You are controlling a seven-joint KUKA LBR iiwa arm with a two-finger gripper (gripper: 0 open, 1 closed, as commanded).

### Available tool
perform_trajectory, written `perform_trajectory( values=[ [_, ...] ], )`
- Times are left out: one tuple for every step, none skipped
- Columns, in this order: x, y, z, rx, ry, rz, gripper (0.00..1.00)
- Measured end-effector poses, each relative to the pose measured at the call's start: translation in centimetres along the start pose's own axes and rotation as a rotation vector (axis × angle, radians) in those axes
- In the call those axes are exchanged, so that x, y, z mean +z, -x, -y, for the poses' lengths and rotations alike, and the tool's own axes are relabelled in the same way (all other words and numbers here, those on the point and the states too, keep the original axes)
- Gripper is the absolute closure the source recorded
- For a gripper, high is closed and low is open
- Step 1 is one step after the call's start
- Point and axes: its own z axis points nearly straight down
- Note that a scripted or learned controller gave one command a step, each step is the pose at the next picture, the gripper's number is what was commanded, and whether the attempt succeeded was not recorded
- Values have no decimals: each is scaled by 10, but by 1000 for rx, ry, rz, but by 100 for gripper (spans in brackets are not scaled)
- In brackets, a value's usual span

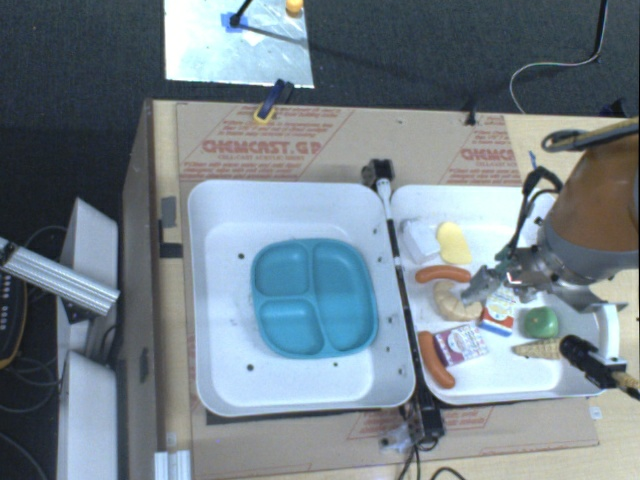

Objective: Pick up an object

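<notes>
Poised low over the right bin (480, 203), gripper (487, 280) above a pale pastry (458, 303), jaw state impossible to tell; best descending centred, clear of sausage (442, 274).

I read "CHEMCAST GP" in red on the brown board (262, 148) behind the left bin | same red print repeats at the board's right, partly cut off | carton (461, 345) label too small to read

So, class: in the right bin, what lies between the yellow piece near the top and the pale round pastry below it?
In the camera view, an orange sausage lies between the yellow piece and the pastry.
</notes>
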Motion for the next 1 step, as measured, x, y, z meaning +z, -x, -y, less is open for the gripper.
perform_trajectory(
  values=[
    [102, -24, -20, 0, 0, 0, 0]
  ],
)
